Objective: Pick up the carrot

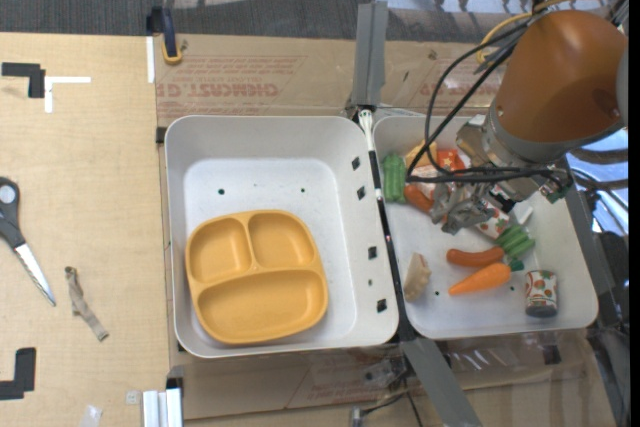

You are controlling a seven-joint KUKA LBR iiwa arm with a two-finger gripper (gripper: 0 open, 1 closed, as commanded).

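The carrot (481, 279), orange with a green top (515, 242), lies in the right bin (575, 245) near its front. My gripper (458, 208) hangs above the bin's middle, up and to the left of the carrot and apart from it. The arm's orange band (555, 80) covers the back of the bin. Wires and the wrist hide the finger gap, and nothing shows between the tips.
A red sausage (470, 257) lies just behind the carrot. A small can (541, 293) stands at its right, a beige piece (415, 275) at its left, a green item (394, 177) at the bin's left wall. The left bin (200, 155) holds a yellow divided plate (257, 273).
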